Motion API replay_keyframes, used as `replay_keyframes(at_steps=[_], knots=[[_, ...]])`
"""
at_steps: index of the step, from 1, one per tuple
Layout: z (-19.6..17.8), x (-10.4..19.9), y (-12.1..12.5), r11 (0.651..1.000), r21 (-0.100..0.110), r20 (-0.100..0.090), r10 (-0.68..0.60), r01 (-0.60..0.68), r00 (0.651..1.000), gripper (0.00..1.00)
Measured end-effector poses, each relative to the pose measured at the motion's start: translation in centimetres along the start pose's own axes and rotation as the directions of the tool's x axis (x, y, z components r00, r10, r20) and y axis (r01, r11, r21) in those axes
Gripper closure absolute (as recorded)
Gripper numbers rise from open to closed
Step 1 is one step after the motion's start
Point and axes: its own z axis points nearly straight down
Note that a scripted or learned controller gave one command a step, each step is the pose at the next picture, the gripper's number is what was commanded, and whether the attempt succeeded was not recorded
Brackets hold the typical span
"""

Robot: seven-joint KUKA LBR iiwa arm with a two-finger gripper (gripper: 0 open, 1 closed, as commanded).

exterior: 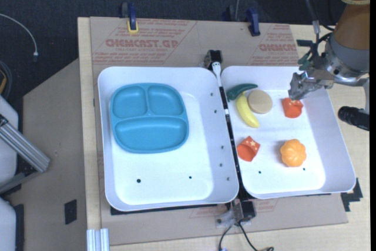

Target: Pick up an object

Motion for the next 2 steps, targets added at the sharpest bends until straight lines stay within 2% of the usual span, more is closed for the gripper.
replay_keyframes(at_steps=[1,2], knots=[[-0.6,5.6,0.0,1.000,-0.001,0.000,-0.002,0.002,1.000,1.00],[-0.6,10.4,1.3,1.000,-0.004,0.001,0.000,0.000,1.000,1.00]])
